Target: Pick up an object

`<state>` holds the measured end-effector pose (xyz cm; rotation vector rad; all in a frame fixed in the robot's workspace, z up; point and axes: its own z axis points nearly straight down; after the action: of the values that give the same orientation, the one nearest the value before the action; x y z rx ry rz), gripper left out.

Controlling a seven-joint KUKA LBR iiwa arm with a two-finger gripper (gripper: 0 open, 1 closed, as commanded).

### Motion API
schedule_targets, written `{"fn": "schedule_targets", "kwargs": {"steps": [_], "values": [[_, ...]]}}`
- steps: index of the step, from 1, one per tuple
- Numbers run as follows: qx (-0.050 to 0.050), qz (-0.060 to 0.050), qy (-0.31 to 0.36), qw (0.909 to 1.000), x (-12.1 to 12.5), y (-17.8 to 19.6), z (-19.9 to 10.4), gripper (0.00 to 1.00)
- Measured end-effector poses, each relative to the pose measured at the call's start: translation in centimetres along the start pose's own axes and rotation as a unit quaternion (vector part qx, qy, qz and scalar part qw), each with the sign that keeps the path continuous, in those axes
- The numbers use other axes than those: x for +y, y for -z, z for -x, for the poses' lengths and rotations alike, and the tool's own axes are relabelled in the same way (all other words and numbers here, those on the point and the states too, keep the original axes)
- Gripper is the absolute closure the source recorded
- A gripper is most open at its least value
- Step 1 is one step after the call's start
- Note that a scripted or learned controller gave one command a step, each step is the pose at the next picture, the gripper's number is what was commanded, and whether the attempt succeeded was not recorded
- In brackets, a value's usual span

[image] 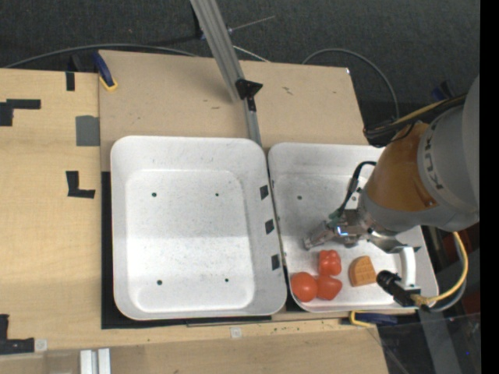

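Note:
In the right bin [312,170], several objects lie along the near edge. There is a red piece [329,261], a round red piece [305,287] at the near left, another red piece [330,288] beside it, and a tan-orange block [362,271] to their right. My gripper [337,232] hangs low over the bin's middle, just behind the upper red piece and the tan block. The grey arm with its orange band [398,181] comes in from the right and covers the bin's right side. I see nothing held in the gripper.
The left bin [187,209] sits beside the right one, with a shared raised rim [269,216] between them. A slanted metal pole [222,41] crosses behind the bins. Cables [448,275] loop at the right edge of the bench.

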<state>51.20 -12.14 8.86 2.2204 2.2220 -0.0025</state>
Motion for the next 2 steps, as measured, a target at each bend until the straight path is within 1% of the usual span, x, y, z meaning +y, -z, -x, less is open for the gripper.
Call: {"fn": "schedule_targets", "kwargs": {"steps": [1,2], "values": [[0.001,-0.001,0.000,1.0000,0.0,1.1,-0.1,1.00],[0.000,0.002,0.000,1.0000,0.6,5.4,-0.3,1.00]]}}
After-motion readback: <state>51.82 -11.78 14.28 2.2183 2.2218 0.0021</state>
